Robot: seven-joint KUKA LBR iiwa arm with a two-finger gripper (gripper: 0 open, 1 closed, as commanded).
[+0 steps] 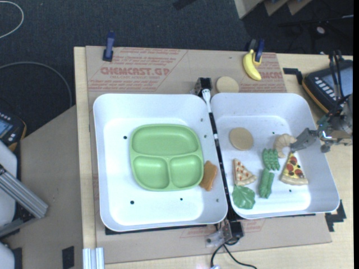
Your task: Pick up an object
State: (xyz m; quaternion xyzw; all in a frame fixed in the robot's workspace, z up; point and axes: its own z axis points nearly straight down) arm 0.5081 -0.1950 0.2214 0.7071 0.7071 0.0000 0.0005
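Looking down from above, I see two shallow white bins side by side on the bench (168, 60), whose brown top carries red lettering. The left bin (112, 206) holds a pale green divided tray (166, 156) with one long compartment across the top and two smaller ones below, all bare inside; an orange-brown piece of toy food (209, 175) lies just beside the tray's lower right corner, touching or nearly touching it. The right bin (314, 198) holds the rest of the toy food: a round tan cookie (241, 138) near the middle, a small pizza slice (243, 172) below it, a leafy green piece (243, 196) in the lower left corner, a dark green bumpy vegetable (270, 159) with a longer green one (265, 184) just under it, a larger pizza slice (293, 169) to their right, and a pale beige lump (284, 140) above that slice. The hand (298, 141) reaches in over the bin's right wall and sits just beside the beige lump; whether its fingers are apart or together I cannot tell, and nothing is visibly held. Outside the bins, a yellow banana (252, 66) and a tan disc (227, 84) rest on the bench behind the right bin.
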